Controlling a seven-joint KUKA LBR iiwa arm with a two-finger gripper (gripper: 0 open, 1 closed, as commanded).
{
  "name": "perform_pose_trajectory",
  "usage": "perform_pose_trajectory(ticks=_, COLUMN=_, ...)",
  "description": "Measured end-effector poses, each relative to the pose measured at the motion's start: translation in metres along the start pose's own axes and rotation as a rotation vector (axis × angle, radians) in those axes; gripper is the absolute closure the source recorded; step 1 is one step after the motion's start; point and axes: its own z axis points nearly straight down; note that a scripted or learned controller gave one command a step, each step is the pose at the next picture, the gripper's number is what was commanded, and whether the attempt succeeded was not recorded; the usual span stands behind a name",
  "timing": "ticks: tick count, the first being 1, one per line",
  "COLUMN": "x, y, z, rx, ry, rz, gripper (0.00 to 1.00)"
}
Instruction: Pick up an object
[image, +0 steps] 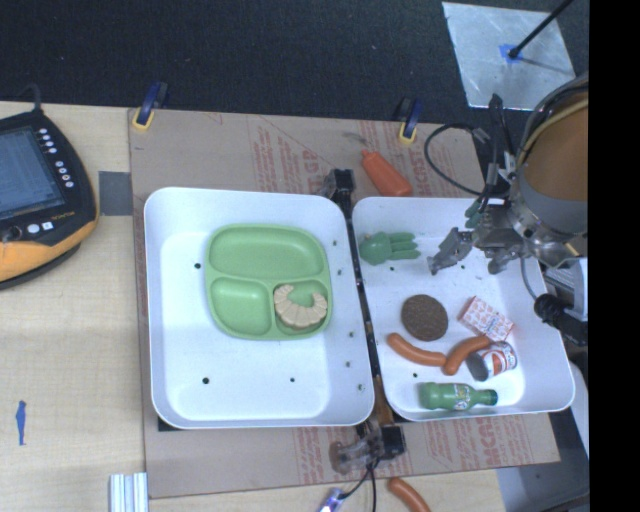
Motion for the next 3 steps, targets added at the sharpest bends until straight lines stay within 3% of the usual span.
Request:
perform_pose_trajectory(ticks=1, x=0.001, y=-0.01, z=0.15, rx=0.001, ry=-0.001, rz=-0.001, gripper=0.0)
perform_pose_trajectory(ticks=2, x=-0.001, y=-0.01, z=0.139, rx=0.001, ry=-0.003, rz=-0.005, gripper=1.0)
perform_pose_trajectory(ticks=3, x=0.071, y=0.007, z=0.048, rx=-0.002, ry=0.0, rz=-0.001, gripper=1.0)
